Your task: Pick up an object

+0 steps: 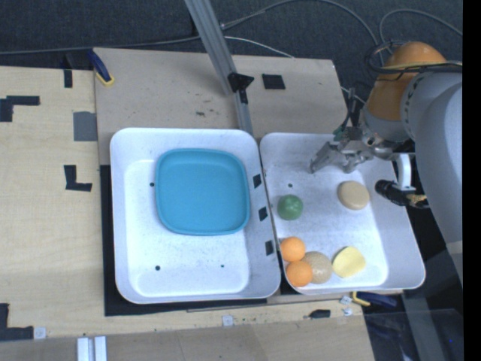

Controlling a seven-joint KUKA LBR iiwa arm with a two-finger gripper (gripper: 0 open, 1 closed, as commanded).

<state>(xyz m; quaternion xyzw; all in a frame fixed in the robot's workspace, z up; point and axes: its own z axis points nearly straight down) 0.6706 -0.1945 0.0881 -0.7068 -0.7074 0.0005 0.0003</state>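
Observation:
My gripper (pixel 333 165) hangs over the back part of the right bin (pixel 325 224), fingers spread open with nothing between them. A beige round object (pixel 353 195) lies just in front and to the right of it. A green ball (pixel 290 207) sits near the bin's left wall, in front and to the left of the gripper. At the front of the bin are two orange balls (pixel 293 248) (pixel 299 274), a tan round object (pixel 319 266) and a yellow object (pixel 349 262), packed close together.
The left bin (pixel 135 269) holds a blue square plate (pixel 201 191). A slanted metal pole (pixel 218 43) crosses above the bins' back edge. A black fitting (pixel 392 191) sits at the right bin's right rim, under the arm.

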